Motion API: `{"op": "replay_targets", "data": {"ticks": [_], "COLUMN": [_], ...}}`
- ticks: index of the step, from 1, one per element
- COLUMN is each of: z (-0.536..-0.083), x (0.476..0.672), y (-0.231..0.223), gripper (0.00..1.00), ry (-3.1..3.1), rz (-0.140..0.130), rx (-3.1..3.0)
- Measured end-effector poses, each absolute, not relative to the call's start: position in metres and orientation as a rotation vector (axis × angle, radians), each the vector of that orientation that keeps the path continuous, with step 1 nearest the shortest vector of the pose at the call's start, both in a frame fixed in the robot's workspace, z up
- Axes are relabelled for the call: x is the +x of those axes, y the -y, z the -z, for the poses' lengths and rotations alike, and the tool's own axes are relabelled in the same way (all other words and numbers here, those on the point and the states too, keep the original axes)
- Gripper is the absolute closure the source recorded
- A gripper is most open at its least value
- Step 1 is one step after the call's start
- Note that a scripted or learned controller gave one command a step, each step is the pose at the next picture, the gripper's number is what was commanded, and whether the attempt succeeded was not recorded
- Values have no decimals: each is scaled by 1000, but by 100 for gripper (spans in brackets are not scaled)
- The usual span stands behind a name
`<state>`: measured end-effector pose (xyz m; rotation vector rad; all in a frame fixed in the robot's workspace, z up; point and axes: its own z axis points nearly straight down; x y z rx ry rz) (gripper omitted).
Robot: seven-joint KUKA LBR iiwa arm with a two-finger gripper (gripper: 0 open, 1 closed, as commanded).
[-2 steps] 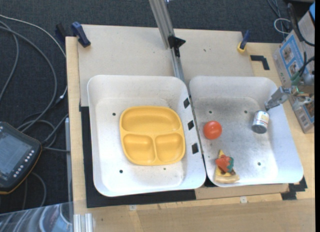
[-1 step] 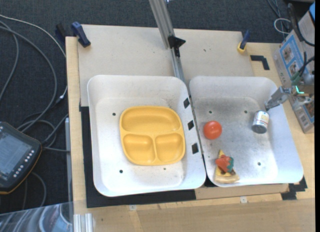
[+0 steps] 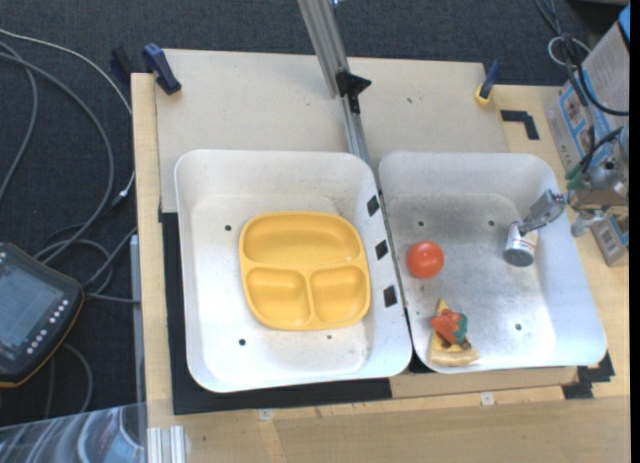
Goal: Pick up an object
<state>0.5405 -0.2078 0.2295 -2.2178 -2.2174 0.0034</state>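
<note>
1. Bench (image 3: 250, 101): pale board bearing two shallow white bins side by side, with a slanted metal post between them at the far side.
2. Left bin (image 3: 200, 201): holds one yellow divided tray (image 3: 304, 270), lying flat near the bin's middle, its single long compartment toward the far side and its two smaller ones toward the near side.
3. Right bin (image 3: 560, 301): holds three loose items, listed below.
4. Red-orange ball (image 3: 425, 259): rests on the bin floor near the left wall, well apart from the gripper. Round, so no long axis and no pointing direction.
5. Toy pizza slice (image 3: 452, 336): pale wedge with red and green topping, lying flat near the bin's near edge, just below the ball. Its long axis runs roughly across the bin and slightly downward to the right; which end is the tip is hard to tell.
6. Silver cylinder (image 3: 519, 247): small metallic piece at the right side of the bin, directly at the gripper's end. Whether it is a loose object or part of the tool cannot be told.
7. Gripper (image 3: 535, 219): reaches in low from the right edge over the right bin. Whether it is apart, together or clamped on anything cannot be told.
8. Task status: judged not done. Ball and pizza slice both lie free on the bin floor; nothing is visibly lifted. Approach, grasp and lift appear outstanding.
</note>
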Motion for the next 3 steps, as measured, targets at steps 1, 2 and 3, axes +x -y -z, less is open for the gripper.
{"op": "replay_targets", "data": {"ticks": [1, 2, 3], "z": [-183, -120, -136], "x": [533, 535, 538], "y": [202, 203, 204], "gripper": [0, 0, 100], "ry": [2218, 2216, 2223], "rz": [-3, -4, 3], "rx": [-2216, -2216, -2221]}}
